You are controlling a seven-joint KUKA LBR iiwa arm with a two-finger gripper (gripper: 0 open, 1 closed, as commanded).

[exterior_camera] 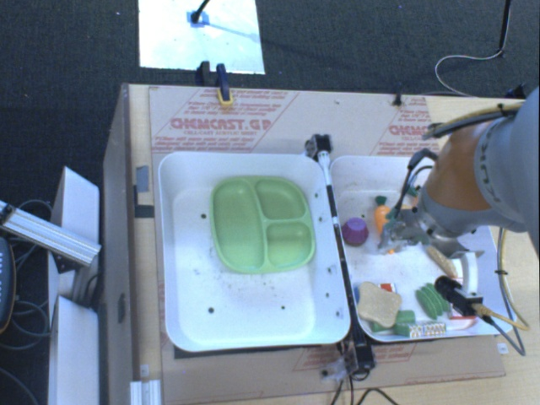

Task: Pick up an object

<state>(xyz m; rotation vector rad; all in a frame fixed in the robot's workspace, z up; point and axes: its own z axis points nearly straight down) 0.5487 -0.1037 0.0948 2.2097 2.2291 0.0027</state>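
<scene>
Gripper over the right bin

The gripper (pixel 395 236) hung near the right bin's (pixel 364 169) middle, beside an orange piece (pixel 382 217) and purple piece (pixel 355 231); its finger spread couldn't be told.

The two bins (pixel 181 226) looked like smooth white plastic with a slight sheen, the left one speckled with dark crumbs. The green divided plate (pixel 261 224) was smooth, softly glossy plastic. The bench top (pixel 253 116) wore printed, paper-like masking film. The arm (pixel 498 171) had matt grey casing and a glossier orange band.
</scene>
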